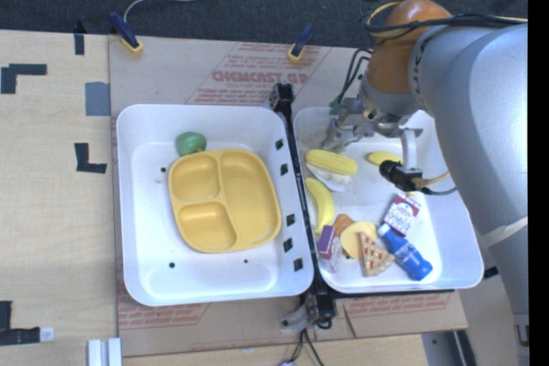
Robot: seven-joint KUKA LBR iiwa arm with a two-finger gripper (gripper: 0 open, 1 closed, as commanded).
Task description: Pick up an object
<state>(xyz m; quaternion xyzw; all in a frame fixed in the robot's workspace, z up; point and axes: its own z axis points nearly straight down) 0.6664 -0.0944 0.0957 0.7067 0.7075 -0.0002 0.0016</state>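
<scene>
My gripper (343,133) low in right bin (446,270), just above corn cob (331,161); can't tell its state. Nothing lifted yet, I judge; grasp and raise remain.

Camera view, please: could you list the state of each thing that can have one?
gripper: low over the right bin, above the corn.
corn: lying flat, not held.
banana: lying flat by the divider.
yellow tray: upright in the left bin.
blue bottle: on its side.
</scene>
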